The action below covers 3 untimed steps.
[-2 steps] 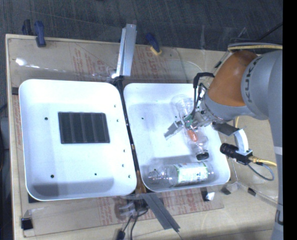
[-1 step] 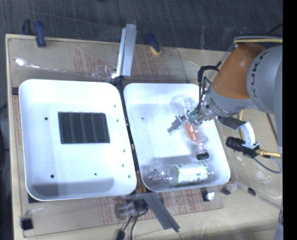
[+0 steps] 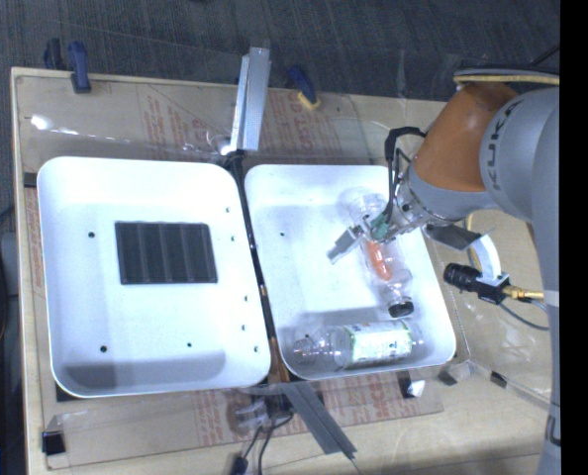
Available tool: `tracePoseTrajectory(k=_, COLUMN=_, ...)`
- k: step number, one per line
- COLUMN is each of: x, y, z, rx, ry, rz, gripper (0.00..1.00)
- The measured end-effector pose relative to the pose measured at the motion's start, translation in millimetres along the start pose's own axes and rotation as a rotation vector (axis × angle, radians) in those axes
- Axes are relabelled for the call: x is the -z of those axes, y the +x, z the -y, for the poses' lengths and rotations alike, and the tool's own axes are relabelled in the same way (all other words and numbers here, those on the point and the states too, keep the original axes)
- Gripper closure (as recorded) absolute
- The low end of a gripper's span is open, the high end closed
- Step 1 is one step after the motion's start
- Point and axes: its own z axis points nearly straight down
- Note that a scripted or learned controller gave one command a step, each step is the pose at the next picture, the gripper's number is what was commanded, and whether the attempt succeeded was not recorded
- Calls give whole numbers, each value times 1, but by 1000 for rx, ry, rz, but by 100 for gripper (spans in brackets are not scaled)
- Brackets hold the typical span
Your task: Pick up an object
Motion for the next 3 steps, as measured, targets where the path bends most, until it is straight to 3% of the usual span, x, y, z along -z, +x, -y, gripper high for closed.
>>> tracePoseTrajectory(k=1, x=29, y=-1, z=1, rx=26, ry=1, rz=-1, gripper=0)
tracePoseTrajectory(k=2, x=3, y=-8, z=-17, rx=6, ry=1, rz=0, gripper=0)
tracePoseTrajectory(k=3, x=18, y=0, z=-1, rx=5, ry=3, rz=-3, gripper=0)
